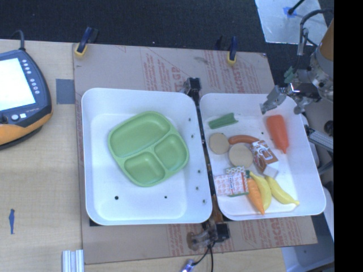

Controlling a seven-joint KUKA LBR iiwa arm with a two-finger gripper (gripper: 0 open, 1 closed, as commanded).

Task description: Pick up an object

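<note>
Bananas (275, 188) lie at the right bin's (315, 177) lower edge, while the carrot (278, 132), long axis running up-down, sits just below-right of the tool (282, 98), whose grip cannot be told.

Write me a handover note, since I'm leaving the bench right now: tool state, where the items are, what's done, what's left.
Tool: over the right bin's far right corner, nothing seen between its fingers; open or shut unclear.
Right bin holds the large carrot just below the tool, green stick, sausage, two round discs, packets, banana, small carrot.
Left bin holds the green divided plate.
Done: nothing lifted.
Left: grasp and raise one item.
</note>
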